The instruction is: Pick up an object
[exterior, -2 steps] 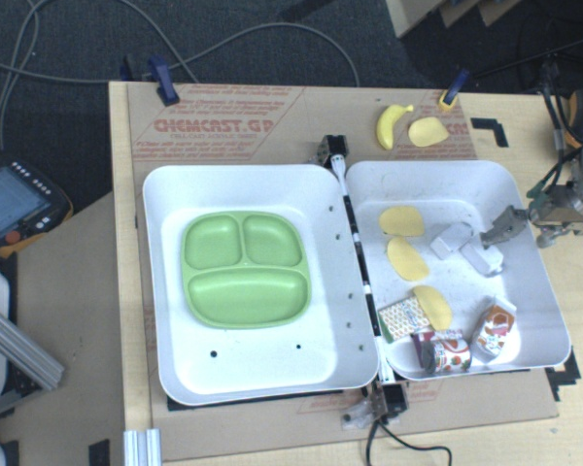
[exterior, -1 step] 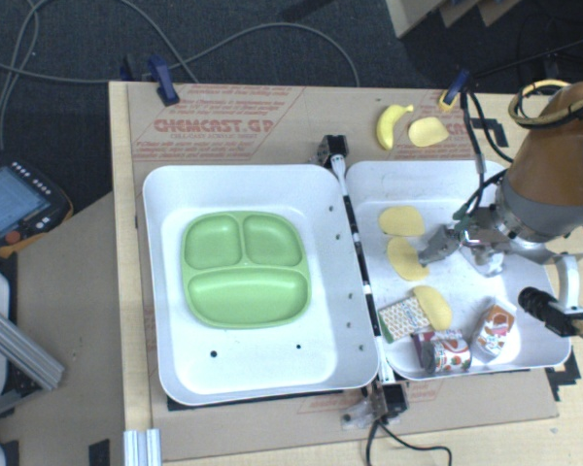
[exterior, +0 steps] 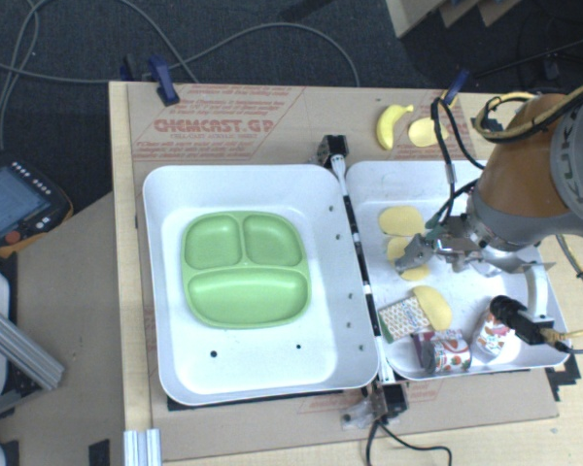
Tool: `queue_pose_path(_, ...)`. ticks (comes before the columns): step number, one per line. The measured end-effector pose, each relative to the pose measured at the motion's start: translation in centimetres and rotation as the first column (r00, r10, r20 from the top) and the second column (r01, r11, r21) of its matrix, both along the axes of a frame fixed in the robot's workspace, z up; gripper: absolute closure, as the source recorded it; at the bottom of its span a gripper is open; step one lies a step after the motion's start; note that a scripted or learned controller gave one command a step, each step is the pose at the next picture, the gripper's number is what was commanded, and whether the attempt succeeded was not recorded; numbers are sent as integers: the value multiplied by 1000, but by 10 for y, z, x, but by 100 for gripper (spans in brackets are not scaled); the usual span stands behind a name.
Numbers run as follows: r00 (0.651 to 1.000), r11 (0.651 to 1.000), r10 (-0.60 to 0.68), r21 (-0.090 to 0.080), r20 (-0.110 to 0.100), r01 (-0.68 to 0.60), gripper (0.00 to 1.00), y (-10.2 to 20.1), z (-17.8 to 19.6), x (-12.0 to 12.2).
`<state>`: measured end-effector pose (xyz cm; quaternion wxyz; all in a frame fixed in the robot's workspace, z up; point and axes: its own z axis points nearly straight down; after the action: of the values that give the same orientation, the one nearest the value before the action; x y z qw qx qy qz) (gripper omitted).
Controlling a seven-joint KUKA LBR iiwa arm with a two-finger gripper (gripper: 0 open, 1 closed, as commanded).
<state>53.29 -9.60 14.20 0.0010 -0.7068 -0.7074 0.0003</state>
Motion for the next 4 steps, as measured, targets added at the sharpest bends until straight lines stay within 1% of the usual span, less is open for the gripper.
queue_pose_path(1,1000,1000,-1,0,-1,1,0,-9,-53,12)
queue_pose_path(2,1000,1000,0,-2,3,0,0,-8,-58,40)
queue_pose_path(3,1000,1000,0,-2,5,0,100,-8,-48,40)
queue_pose_path(4,1000,1000,0,-2,4,0,0,-8,-48,40)
